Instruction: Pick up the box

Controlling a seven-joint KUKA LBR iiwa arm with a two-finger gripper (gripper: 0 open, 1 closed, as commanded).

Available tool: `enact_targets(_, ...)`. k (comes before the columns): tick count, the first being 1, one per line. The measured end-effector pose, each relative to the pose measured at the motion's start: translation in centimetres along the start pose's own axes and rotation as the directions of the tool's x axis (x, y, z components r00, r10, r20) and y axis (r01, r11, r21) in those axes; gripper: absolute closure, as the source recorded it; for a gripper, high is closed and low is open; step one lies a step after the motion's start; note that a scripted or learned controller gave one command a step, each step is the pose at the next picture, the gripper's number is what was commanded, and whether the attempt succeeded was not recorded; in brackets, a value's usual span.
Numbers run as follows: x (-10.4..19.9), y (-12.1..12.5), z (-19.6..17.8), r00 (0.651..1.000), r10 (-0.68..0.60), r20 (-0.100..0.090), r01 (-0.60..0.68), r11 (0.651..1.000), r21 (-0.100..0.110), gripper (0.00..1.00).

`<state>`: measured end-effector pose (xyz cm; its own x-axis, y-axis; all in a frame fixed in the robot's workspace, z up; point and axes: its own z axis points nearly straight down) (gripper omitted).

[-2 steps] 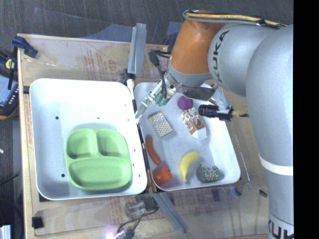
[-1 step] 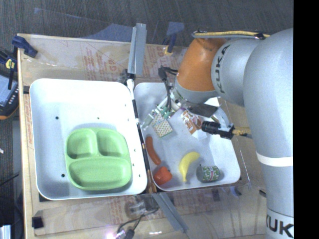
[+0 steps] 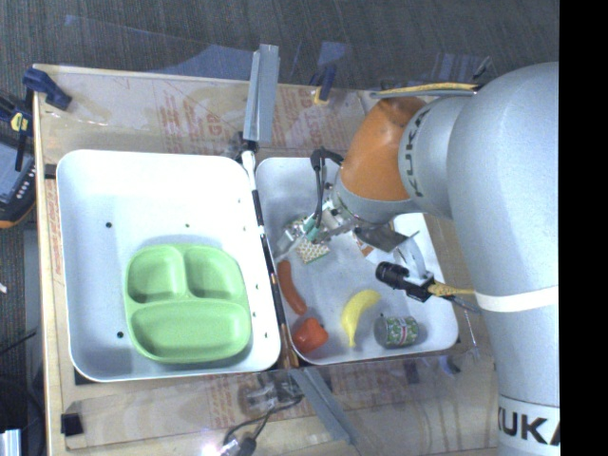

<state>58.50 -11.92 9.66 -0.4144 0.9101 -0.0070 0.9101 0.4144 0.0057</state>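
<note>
Grey arm (image 3: pixel 494 198) is filling my right; gripper (image 3: pixel 313 231) is pinching one small patterned box (image 3: pixel 310 249).

Right white bin (image 3: pixel 275 183): crowded along near edge by orange sausage-shaped toy (image 3: pixel 291 287), red pepper (image 3: pixel 309 333), yellow banana (image 3: pixel 357 314), green patterned can (image 3: pixel 397 331); open floor centrally, between.

Floor: you are looking at dark grey ribbed carpet (image 3: pixel 142 8) running behind the bench.
Worktop: pale wood worktop (image 3: pixel 142 112) is lying under clear film.
Left edge: dark equipment (image 3: pixel 14 174) is sitting beside it.
</note>
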Motion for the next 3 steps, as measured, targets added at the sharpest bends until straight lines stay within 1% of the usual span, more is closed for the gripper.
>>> enact_targets(1,-0.1,0.1,-1.1,1.000,-0.005,0.002,0.005,1.000,-0.001,1.00)
enact_targets(2,3.7,1.6,-15.3,1.000,-0.026,-0.007,0.026,1.000,0.005,1.00)
enact_targets(3,3.7,1.6,-15.3,1.000,-0.026,-0.008,0.026,1.000,0.006,0.00)
